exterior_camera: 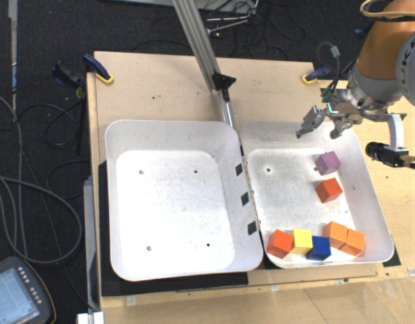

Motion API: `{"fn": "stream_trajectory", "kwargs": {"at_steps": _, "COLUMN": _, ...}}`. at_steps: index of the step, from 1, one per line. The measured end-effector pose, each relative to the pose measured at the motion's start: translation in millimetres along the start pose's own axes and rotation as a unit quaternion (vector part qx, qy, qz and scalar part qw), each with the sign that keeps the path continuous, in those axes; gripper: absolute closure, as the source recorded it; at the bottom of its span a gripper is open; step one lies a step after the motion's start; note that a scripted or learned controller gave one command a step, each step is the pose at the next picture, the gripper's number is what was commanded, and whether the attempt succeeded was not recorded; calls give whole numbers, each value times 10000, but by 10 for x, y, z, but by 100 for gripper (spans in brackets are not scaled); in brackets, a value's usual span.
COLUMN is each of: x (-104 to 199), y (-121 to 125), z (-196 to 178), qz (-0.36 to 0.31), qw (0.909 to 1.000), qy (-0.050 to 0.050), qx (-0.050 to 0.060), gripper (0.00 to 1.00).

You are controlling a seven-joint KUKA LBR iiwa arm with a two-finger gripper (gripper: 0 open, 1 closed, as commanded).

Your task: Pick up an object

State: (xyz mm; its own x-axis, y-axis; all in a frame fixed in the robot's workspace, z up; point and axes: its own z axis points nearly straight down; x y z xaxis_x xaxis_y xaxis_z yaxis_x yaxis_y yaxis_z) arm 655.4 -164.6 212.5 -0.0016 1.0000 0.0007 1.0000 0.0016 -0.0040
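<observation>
Nearest the camera, a row of cubes lies along the front wall of the right bin (369, 181): an orange-red cube (281, 242), a yellow cube (302, 240) touching it, a blue cube (320, 248) just beside that, then two orange cubes (337, 233) (353, 241) close together in the front right corner. Farther back in the same bin sits a separate orange-red block (328, 190), with a purple cube (327, 161) just behind it, the two near each other but apart. To its left, the left bin (119, 181) rests on the table (160, 79), its walls touching the right bin's. Above the right bin's rear edge hangs the claw (323, 127), its two fingers spread apart and grasping nothing, near the purple cube but not touching it.
</observation>
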Motion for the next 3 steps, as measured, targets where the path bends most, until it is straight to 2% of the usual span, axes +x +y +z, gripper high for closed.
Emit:
{"fn": "stream_trajectory", "kwargs": {"at_steps": 1, "x": 1, "y": 9, "z": -27, "qz": -8, "qw": 10000, "qy": -9, "qx": -18, "gripper": 0}}
{"fn": "stream_trajectory", "kwargs": {"at_steps": 2, "x": -46, "y": 5, "z": 416, "qz": 11, "qw": 10000, "qy": -7, "qx": -1, "gripper": 0}}
{"fn": "stream_trajectory", "kwargs": {"at_steps": 3, "x": -129, "y": -16, "z": 941, "qz": 7, "qw": 10000, "qy": -10, "qx": -45, "gripper": 0}}
